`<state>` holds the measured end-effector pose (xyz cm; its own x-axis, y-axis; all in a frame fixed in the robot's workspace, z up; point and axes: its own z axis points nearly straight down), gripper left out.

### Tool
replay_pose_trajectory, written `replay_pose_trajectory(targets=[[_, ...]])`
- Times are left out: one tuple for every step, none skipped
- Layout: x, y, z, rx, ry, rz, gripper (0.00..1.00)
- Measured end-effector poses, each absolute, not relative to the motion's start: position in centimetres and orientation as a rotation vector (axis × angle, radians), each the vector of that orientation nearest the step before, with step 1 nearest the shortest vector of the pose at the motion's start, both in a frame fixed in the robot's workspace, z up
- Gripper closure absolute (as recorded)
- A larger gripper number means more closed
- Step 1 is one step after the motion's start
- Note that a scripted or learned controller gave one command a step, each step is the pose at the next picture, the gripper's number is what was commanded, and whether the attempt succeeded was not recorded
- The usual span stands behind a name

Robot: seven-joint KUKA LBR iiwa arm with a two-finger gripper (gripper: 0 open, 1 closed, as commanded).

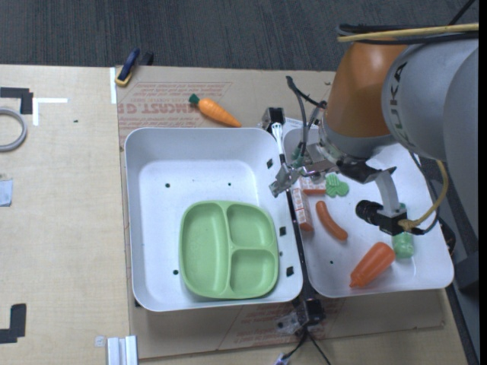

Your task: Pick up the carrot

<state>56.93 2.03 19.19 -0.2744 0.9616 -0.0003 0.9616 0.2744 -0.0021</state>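
I see the gripper [293,175] low over the right bin's [426,276] left wall; whether it is apart or closed I cannot tell. One carrot [372,265] lies inside near the front; another carrot [216,111] lies on cardboard [171,101] behind the left bin [137,226].

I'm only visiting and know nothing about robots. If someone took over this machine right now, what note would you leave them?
Gripper: low over the left edge of the right bin; whether its fingers are open or shut is not visible, and nothing shows between them.
Carrot in bin: lying in the right bin's near corner, apart from the gripper.
Second carrot: on the cardboard behind the left bin.
Green plate: in the left bin.
Done: no carrot lifted.
Left: grasp and raise a carrot.
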Motion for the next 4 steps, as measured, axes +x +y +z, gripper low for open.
replay_pose_trajectory(targets=[[57.0,-2.1,24.3,-1.914,-2.493,0.0,0.0],[65.3,-4.9,19.2,-2.006,-2.42,0.001,0.0],[59.4,-5.3,21.8,-1.933,-2.477,0.002,0.0],[52.7,-7.6,19.2,-1.917,-2.489,0.001,0.0]])
